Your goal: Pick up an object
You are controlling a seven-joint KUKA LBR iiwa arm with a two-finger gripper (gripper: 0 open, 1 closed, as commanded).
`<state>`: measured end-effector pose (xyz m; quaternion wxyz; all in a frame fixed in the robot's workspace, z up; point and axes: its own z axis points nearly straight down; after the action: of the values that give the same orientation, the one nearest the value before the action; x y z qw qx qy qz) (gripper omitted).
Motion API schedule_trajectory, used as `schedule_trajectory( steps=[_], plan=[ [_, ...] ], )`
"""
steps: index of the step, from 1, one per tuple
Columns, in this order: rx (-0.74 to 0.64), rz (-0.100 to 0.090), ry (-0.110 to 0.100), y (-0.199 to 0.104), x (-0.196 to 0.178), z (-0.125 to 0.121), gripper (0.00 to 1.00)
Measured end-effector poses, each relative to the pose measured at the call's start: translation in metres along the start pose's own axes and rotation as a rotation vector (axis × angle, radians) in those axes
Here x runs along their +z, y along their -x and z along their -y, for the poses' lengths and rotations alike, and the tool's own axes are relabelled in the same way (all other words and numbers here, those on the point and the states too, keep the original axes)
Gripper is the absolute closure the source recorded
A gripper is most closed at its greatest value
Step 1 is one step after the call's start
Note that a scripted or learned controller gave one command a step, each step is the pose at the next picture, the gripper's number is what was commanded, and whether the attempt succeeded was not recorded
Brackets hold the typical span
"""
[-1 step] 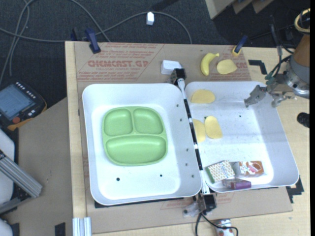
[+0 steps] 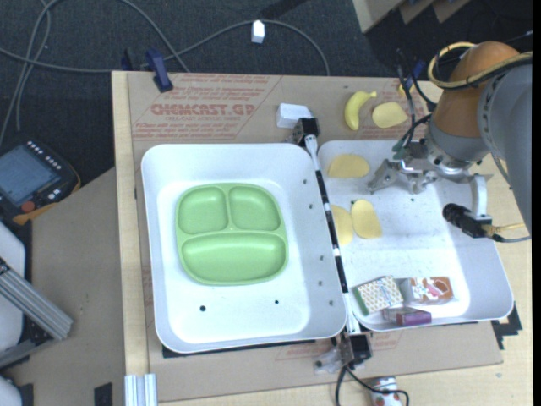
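Gripper (image 2: pixel 412 176) low in right bin (image 2: pixel 473 299), far end; finger state impossible to tell. Nearest target: yellow slice (image 2: pixel 348 167), just left.

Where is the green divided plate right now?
The green divided plate lies in the middle of the left bin, across the central divider from the yellow pieces in the right bin.

You have two bins side by side on the bench (image 2: pixel 211 112): in the left bin (image 2: pixel 161 227) a divided tray (image 2: pixel 230 233) sits near the middle; in the right bin (image 2: pixel 482 269) chips (image 2: pixel 365 219) lie near its left wall and small packets (image 2: pixel 406 294) along its near edge; behind the right bin a banana (image 2: pixel 357 108) rests on the bench
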<state>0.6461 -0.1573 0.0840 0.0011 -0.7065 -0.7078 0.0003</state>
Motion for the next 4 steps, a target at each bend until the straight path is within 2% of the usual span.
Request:
schedule_trajectory(
  steps=[1,2,4],
  plan=[
    [0.000,-0.001,0.000,-0.060,0.000,0.038,0.00],
    [0.002,0.000,-0.001,-0.062,0.000,0.058,0.00],
    [0.004,0.000,-0.001,-0.065,0.000,0.072,0.00]
  ],
)
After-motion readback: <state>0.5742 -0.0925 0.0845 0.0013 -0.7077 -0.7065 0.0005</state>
